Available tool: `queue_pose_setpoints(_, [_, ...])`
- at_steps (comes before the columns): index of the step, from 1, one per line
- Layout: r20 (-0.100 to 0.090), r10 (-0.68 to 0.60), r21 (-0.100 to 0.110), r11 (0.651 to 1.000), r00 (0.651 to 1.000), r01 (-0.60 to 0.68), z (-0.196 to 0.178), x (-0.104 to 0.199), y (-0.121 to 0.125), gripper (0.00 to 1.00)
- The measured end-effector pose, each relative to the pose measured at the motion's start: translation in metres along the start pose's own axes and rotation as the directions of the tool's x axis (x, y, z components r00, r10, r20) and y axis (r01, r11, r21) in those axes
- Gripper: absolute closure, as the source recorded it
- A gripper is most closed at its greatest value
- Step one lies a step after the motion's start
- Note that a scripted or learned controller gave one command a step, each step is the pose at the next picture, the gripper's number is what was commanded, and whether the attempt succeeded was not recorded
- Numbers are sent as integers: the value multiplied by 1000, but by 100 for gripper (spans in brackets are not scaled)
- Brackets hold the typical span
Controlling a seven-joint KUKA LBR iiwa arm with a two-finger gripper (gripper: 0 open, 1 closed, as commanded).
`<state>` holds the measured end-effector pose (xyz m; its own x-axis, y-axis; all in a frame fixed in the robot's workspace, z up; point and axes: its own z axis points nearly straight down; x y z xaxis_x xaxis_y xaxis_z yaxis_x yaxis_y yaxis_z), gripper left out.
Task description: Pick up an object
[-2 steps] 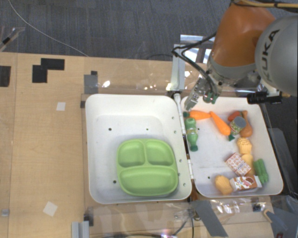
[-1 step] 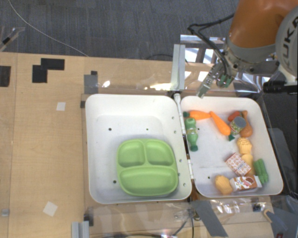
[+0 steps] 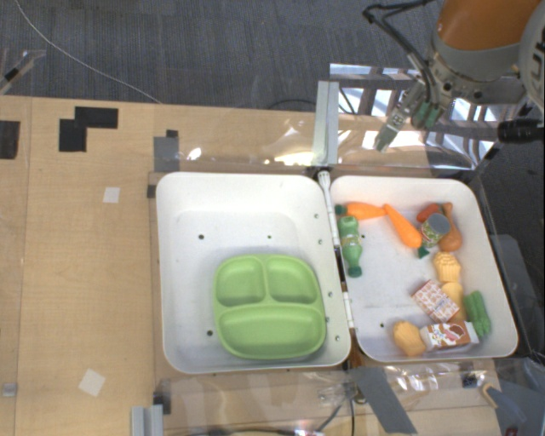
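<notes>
My gripper (image 3: 405, 119) hangs high above the back rim of the right bin (image 3: 375, 294), on the grey arm with its orange band (image 3: 477, 21). I see nothing held by it. In the right bin lie a green bottle (image 3: 349, 243), two orange carrots (image 3: 366, 209) (image 3: 402, 226), a red and grey item (image 3: 436, 221), a yellow corn piece (image 3: 447, 267), a red and white carton (image 3: 430, 300), a green cucumber (image 3: 478, 313), an orange bread piece (image 3: 409, 339) and a small printed box (image 3: 448, 336).
The left bin (image 3: 183, 213) holds a green divided plate (image 3: 269, 307). A metal frame (image 3: 328, 119) stands behind the bins, close to my gripper. Tan bench surface (image 3: 77, 281) lies to the left.
</notes>
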<state>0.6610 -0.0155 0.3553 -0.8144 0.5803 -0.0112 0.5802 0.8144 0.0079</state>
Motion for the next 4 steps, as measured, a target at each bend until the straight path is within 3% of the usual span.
queue_pose_setpoints(1, [-6, -189, 3, 982, 982, 189, 56, -7, -30, 100])
queue_pose_setpoints(2, [0, -196, 1, 981, 981, 196, 23, -26, -43, 100])
queue_pose_setpoints(3, [-10, -190, 2, 982, 982, 190, 77, 47, -19, 100])
queue_pose_setpoints(4, [1, -66, 0, 998, 998, 66, 8, 8, -31, 100])
